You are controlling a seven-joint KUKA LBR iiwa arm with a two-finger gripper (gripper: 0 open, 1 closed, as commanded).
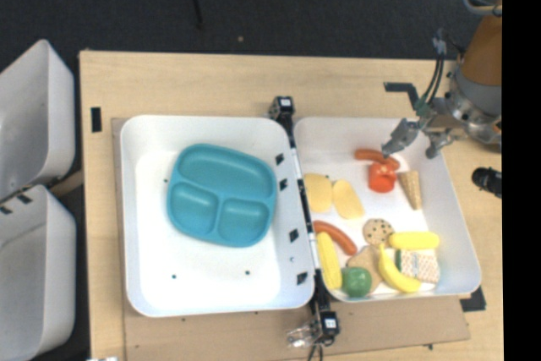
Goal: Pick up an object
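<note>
Nearest, the right bin (463, 266) holds the toy food – a banana (396, 272), a green apple (357, 281), a cookie (377, 230). Farther back lies the red tomato (382, 176), with the gripper (396, 144) poised just above it; whether its fingers are apart I cannot tell. I judge this the approach – next, a descent to straddle the tomato

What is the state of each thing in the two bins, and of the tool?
Blue divided plate: lying flat in the left bin, nothing on it.
Red tomato: resting in the right bin, right by the tool, not lifted.
Tool: low over the right bin's far end, just above the tomato.
Cookie: lying flat.
Banana: lying among the toy foods at the near end.
Green fruit: resting in the near corner.
</note>
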